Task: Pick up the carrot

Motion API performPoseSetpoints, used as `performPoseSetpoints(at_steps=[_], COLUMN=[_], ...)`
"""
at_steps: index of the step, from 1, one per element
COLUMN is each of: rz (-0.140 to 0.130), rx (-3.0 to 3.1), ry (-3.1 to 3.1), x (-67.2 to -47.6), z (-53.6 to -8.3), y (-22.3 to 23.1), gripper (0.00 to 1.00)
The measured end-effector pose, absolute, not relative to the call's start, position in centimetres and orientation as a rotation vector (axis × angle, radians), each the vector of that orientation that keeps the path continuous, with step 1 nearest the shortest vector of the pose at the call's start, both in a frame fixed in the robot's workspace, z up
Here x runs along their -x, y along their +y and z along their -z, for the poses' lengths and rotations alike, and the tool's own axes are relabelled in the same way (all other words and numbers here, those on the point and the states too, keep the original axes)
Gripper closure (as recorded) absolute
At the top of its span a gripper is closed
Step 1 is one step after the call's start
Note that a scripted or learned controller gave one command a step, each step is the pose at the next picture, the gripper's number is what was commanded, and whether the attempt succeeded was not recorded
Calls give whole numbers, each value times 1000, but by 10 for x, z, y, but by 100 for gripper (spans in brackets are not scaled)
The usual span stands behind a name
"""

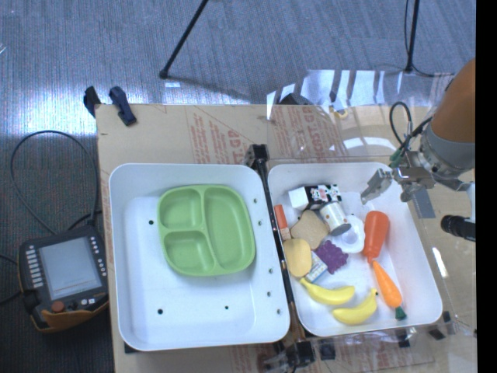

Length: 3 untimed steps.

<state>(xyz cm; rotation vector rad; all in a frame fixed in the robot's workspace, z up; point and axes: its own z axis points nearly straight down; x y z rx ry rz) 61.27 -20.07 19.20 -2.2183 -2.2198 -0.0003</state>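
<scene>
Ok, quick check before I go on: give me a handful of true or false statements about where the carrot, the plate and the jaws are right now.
1. The carrot lies in the right bin. True.
2. The green divided plate sits in the right bin. False: it is in the left bin.
3. The gripper has the carrot between its jaws. False: it is above the bin's upper right part, apart from the carrot, with nothing seen between them.
4. Two bananas lie near the bin's front edge, left of the carrot. True.
5. The carrot's green end points toward the bin's front right corner. True.
</scene>
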Motion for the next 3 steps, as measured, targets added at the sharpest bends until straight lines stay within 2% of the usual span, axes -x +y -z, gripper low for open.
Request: performPoseSetpoints(at_steps=[1,2,3], rz=[5,-4,-1], rx=[2163,2388,2391], ry=[-2274,-2028,-2019], x=[-568,-485,-485], z=[-88,-86,-95], y=[-206,-203,-203], gripper=[0,0,100])
